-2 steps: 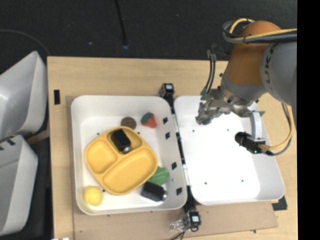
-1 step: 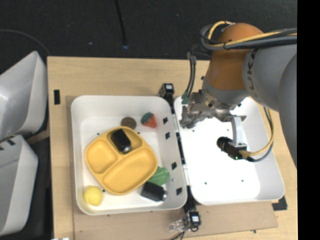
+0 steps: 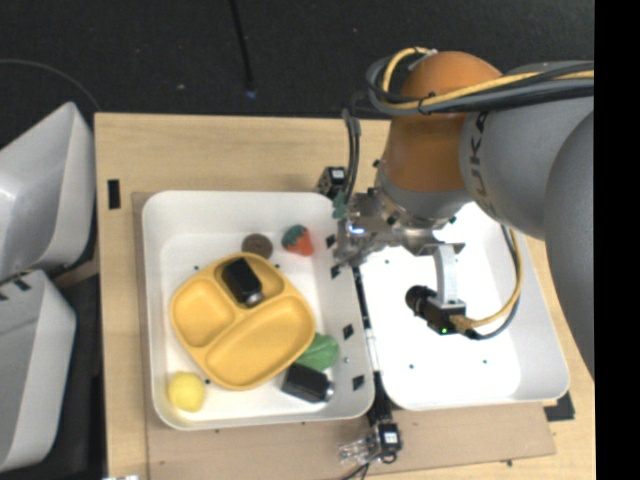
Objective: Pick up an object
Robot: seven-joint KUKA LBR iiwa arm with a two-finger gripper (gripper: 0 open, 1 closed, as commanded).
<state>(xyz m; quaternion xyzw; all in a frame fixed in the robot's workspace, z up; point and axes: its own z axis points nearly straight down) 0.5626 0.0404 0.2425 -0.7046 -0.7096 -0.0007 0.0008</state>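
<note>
The arm (image 3: pixel 470 158) reaches in from 3 o'clock, its orange band above the wrist sitting over the seam between the two white bins on the bench (image 3: pixel 220 153). The tool (image 3: pixel 350 243) hangs below the wrist at the inner edge of the right bin (image 3: pixel 480 378), just beside the wall it shares with the left bin (image 3: pixel 155 298); whether it is released or clenched I cannot tell, as the wrist hides it from above. A black fitting with a yellow cable (image 3: pixel 438 310) hangs over the right bin's floor. All the loose things lie in the left bin. A yellow divided plate (image 3: pixel 245 333) fills its middle, tilted, with a black block (image 3: pixel 243 280) resting in its compartment at 12 o'clock. At 12 o'clock of the plate, near the bin's far wall, sit a small brown ball (image 3: pixel 257 243) and, just beside it toward 3 o'clock, a strawberry (image 3: pixel 295 238). A yellow ball (image 3: pixel 186 392) lies at 7 o'clock of the plate, touching its rim. At 5 o'clock a green piece (image 3: pixel 322 348) peeks from under the plate's edge, and a second black block (image 3: pixel 305 384) lies just beside it, toward the bin's near wall.
</note>
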